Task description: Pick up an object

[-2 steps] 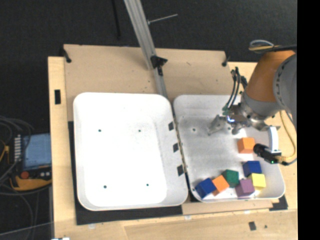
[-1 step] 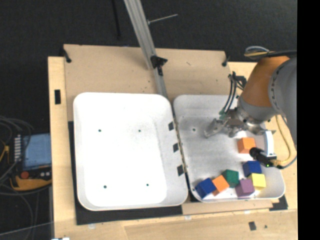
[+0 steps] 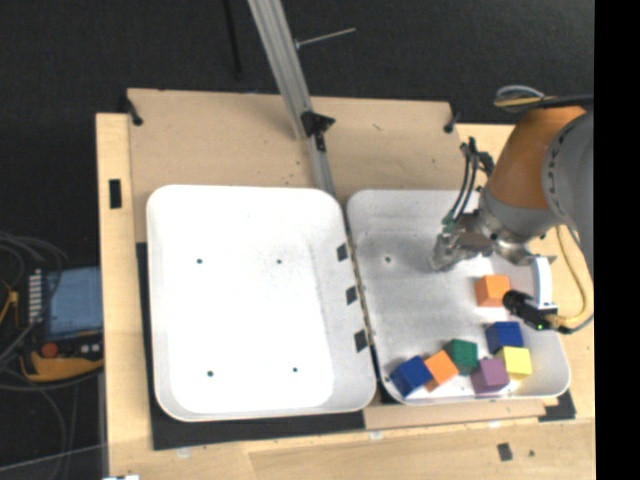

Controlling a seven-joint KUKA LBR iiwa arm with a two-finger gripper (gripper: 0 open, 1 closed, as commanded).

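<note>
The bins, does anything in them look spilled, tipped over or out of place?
Nothing stands out. The blocks all lie inside the right bin: an orange block by the tool, the rest bunched along the near wall, from the blue block to the yellow block. None looks damaged.

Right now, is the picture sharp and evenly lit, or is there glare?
Camera view: soft, not crisp; the left bin is washed out to flat white, the right bin looks greyer, the blocks keep clear colours, and the floor beyond the bench is very dark.
</note>
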